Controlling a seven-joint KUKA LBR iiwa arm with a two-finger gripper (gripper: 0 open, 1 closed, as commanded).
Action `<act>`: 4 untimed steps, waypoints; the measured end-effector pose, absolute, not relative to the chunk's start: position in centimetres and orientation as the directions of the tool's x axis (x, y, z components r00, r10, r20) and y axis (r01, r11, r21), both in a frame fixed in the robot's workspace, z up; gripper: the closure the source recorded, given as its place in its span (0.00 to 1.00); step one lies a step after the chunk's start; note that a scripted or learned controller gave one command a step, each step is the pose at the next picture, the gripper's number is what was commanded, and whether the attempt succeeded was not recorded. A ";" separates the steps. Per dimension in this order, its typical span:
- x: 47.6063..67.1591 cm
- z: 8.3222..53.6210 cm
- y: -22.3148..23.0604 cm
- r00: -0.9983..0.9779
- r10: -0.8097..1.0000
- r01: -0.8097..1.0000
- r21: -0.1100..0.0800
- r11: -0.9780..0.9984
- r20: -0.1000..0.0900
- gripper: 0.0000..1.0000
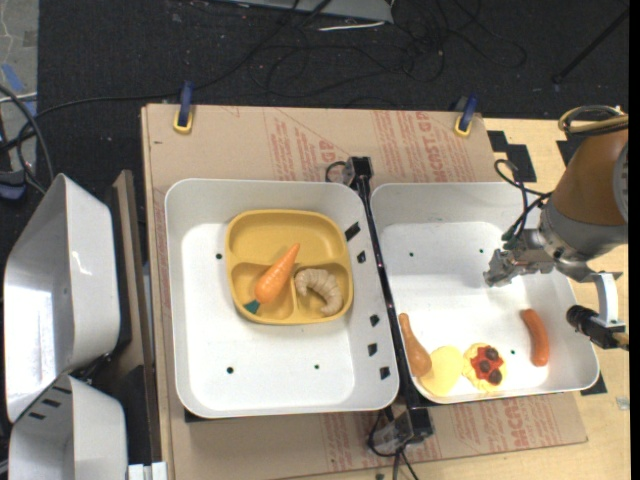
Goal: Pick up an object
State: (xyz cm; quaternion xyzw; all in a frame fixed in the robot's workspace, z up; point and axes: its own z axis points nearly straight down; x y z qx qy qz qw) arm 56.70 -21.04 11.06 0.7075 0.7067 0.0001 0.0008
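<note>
Grey arm (pixel 590 203) from the right, gripper (pixel 503 268) low.

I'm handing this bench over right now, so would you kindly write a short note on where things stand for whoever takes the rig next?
Claw: low over the right bin, upper right area, nothing seen between its fingers.
Right bin items: sausage, drumstick, small pizza piece beside a pale yellow piece, all along the near edge.
Left bin: yellow divided plate holding a carrot and a shrimp.
Done: nothing picked.
Left: grasp and lift one object.
</note>
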 end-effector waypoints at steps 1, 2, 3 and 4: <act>56.8 15.3 -21.0 -0.002 1.000 1.000 0.004 0.002 -0.002 1.00; 56.3 19.7 -21.2 -0.002 1.000 1.000 0.005 0.002 -0.002 1.00; 56.5 26.2 -21.1 -0.003 1.000 1.000 0.007 0.004 -0.003 1.00; 56.6 27.7 -21.1 -0.003 1.000 1.000 0.003 0.003 -0.002 1.00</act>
